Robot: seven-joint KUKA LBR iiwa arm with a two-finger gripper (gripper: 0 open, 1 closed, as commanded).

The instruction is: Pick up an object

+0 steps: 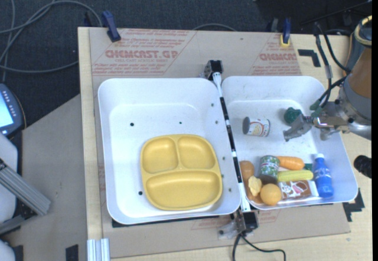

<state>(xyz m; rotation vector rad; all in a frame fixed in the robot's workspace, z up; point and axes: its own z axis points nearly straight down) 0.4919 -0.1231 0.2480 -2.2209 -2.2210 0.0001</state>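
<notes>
- the gripper (293, 131) hovers in the right bin (271, 85), apparently unclenched, grasping nothing.
- the can (257, 127) lies just left; the pick remains undone.

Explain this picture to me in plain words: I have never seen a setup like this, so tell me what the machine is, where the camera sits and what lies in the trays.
One camera looks down at a slant on a bench with two shallow white bins side by side. The left white bin holds a yellow plastic plate with three compartments. The right white bin holds toy groceries: a small white can lying on its side, a dark green round object, an orange toy carrot, a blue bottle, a green can and an orange ball, clustered along the near edge. The grey robot arm reaches in from the right; its two-finger metal gripper hangs over the right bin, between the white can and the green object. Nothing is visibly between its fingers.
</notes>
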